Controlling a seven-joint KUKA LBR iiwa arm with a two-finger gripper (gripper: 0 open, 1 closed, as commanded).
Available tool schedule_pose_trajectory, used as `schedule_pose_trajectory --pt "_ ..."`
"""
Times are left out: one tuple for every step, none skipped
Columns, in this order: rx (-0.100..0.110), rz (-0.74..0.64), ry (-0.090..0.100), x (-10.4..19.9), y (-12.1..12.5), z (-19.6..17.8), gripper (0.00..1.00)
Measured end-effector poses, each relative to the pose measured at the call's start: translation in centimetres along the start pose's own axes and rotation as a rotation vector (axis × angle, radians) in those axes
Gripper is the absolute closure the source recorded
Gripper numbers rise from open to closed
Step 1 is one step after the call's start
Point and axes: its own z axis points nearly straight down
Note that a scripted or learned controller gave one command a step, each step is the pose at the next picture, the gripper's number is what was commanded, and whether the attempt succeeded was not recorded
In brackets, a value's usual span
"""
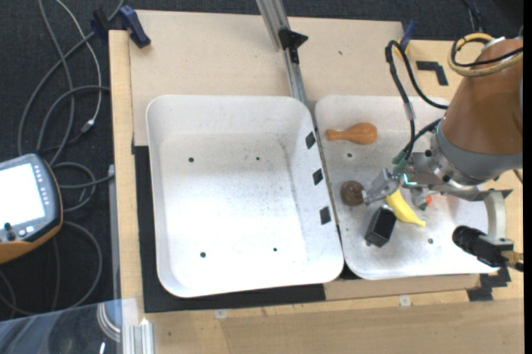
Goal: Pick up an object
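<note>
Banana [407,209]: yellow, lying in the right bin [432,261], directly at the jaws [391,188]. Its upper end appears to touch or sit just under the metal tips; cannot tell whether it is between them. State of the jaws: cannot tell whether released or clenched, the wrist blocks the line of sight.

Just below-left of the jaws: a black block [381,227], close beside the banana's lower end. Just left of the jaws: a brown ball [352,193], nearly touching the tip hardware. Further above-left: a tan wooden pin [352,133], well apart from the cluster. Left bin [166,128] lies beyond the divider, far left of the jaws.

Judgement: step in hand looks like the descent or closing on the banana.

To do it well:
- centre the jaws across the banana's narrow width, not along its length;
- keep the tips off the ball and block, both crowd the approach;
- go low enough to get under the curve before closing, since the smooth skin will likely slip out of a shallow pinch;
- lift straight up, slowly, and check for drag on neighbours.
</note>
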Motion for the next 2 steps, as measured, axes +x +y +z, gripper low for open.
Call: schedule_pose_trajectory --pt "-0.006 0.000 -0.001 0.0 0.1 -0.2 0.00" --pt "0.000 0.000 0.001 0.0 -0.3 4.1 0.00"
